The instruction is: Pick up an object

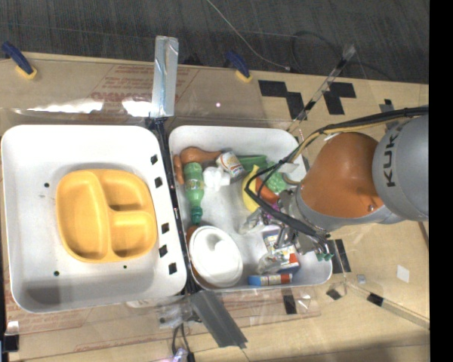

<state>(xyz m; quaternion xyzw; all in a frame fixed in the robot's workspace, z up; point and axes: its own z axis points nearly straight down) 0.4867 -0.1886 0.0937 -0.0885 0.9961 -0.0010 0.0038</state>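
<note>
End effector (275,240) low in rt bin (234,136), grip state unclear, white bowl (215,255) just left

I am looking down through a single fixed camera mounted above the bench, tilted at a slant, far enough back to take in both shallow white plastic bins (23,225) side by side across the middle of the frame. The grey arm with its orange band (343,176) is reaching in from the right edge, while dark carpet is filling the top.

Yellow tray (106,213) glossy smooth plastic; white bins (30,157) matt plastic.
</note>
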